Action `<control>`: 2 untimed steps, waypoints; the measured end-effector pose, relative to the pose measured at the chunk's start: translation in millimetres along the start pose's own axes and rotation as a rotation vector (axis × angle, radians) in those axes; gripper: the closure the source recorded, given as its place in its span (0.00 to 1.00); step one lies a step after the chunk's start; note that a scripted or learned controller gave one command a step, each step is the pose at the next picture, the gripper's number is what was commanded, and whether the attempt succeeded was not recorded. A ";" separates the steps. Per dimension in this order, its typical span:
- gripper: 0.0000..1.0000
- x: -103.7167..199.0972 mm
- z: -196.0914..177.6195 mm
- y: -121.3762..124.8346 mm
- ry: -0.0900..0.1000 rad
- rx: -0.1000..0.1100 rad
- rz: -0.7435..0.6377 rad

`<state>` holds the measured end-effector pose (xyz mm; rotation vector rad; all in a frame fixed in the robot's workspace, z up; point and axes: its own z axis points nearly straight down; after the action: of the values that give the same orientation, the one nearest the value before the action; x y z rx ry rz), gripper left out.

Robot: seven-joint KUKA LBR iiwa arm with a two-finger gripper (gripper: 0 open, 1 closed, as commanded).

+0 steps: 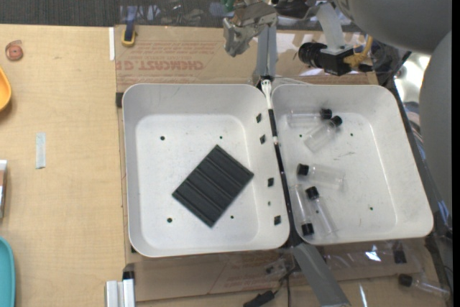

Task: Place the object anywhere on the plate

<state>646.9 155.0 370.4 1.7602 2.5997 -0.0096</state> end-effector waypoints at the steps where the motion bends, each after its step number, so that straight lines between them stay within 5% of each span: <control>1: 1.00 0.3 126.3 -59.0 0.004 -0.002 -0.246; 2: 1.00 7.4 94.5 -93.9 0.003 -0.006 -0.969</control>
<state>556.8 126.5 276.2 0.3463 3.1227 -0.0001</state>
